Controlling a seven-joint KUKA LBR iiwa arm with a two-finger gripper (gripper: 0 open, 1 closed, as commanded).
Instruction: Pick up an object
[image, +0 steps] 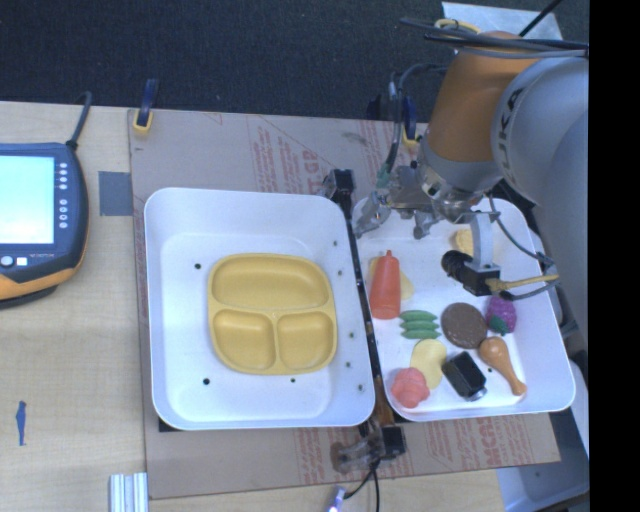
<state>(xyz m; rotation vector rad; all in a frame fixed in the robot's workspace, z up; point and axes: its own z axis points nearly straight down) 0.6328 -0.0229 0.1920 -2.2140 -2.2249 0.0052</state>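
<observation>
One fixed camera above the bench (90, 400) (slanted downward); both bins framed.

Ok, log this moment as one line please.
claw: over right bin's far end | holding: nothing seen | toy food: in right bin | yellow tray: left bin

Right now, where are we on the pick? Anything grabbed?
Done: the arm is over the right bin, its claw near the bin's far left corner. In hand: nothing seen in the claw; the view is too cluttered there to read its state. Left: the whole pick. The orange bottle, green pea pod, brown disc, drumstick and black block all lie on the bin floor. The yellow tray sits in the left bin.
</observation>
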